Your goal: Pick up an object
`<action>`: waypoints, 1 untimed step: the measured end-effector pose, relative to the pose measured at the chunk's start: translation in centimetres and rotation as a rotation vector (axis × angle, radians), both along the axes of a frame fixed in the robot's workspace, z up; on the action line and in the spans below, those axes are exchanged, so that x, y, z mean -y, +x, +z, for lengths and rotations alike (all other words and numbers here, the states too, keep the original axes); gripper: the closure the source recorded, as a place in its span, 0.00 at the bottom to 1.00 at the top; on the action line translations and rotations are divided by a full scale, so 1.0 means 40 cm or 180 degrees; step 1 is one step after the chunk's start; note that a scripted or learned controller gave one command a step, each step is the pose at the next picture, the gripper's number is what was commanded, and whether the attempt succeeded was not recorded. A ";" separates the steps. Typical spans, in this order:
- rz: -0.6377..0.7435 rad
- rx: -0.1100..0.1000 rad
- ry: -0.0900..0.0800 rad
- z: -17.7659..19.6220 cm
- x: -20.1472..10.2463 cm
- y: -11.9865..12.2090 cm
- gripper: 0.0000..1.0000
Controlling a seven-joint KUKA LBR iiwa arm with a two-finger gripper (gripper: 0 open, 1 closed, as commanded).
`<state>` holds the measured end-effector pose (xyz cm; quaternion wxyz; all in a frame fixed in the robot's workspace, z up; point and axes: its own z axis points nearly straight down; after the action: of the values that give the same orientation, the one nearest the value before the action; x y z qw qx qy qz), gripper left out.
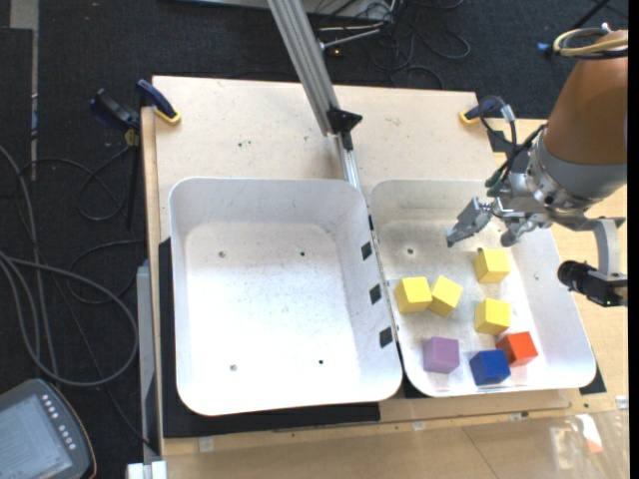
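Observation:
My gripper [486,234] hangs over the back part of the right bin [419,239], its two grey fingers spread open with nothing between them. Just below and in front of it lies a yellow cube [492,264]. Two more yellow cubes [413,292] [446,294] sit side by side near the bin's middle, and another yellow cube [492,315] lies to their right. Along the front edge are a purple cube [440,353], a blue cube [489,366] and an orange-red cube [518,347].
The left bin [178,228] adjoins the right bin along a shared raised edge [374,267]. A slanted metal pole [305,53] comes down to the bench behind the bins. Clamps [160,103] [484,110] grip the back corners.

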<state>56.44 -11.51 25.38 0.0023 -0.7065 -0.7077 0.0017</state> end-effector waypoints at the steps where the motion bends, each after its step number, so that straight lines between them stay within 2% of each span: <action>1: -0.0005 0.0018 -0.0003 0.007 0.001 0.002 0.00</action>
<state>56.52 -11.54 25.64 0.0000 -0.7071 -0.7071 0.0001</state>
